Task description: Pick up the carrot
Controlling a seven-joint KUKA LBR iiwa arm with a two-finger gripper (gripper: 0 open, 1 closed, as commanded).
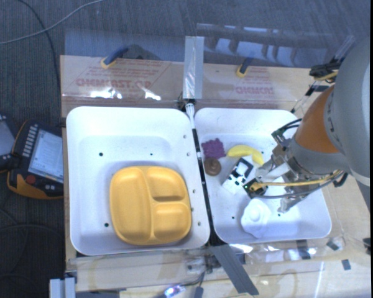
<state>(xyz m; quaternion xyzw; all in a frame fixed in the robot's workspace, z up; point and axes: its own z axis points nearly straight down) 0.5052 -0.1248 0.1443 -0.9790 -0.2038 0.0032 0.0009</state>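
Nearest the lower edge of the frame, a white bottle-like thing (255, 219) lies in the right bin (314, 230). To its left, in the left bin (87, 166), a yellow divided tray (150, 203) sits alone.

Higher in the right bin, close to the wall between the bins, are a purple knobbly piece (212, 148) and, just below it, a small brown round thing (212, 166). A yellow banana (245, 153) lies to their right. The arm (323, 135) reaches in from the right of the frame and covers the right part of that bin. The tool (285, 197) is low over the bin floor, just above and right of the white thing.

I cannot tell whether the tool is open or closed, nor whether it has anything in it. Nor can I tell where the carrot lies. Nothing carrot-shaped sits among the plain-to-see items, so my guess is that it is under the wrist, in the right-centre of that bin.

To do this step well, the carrot's place and its long axis should be confirmed before closing. The tool should then close across the carrot's narrow width, near its middle. It should stay clear of the white thing and the banana, which could be nudged or caught by mistake. A straight, slow lift would show whether the grasp has taken.
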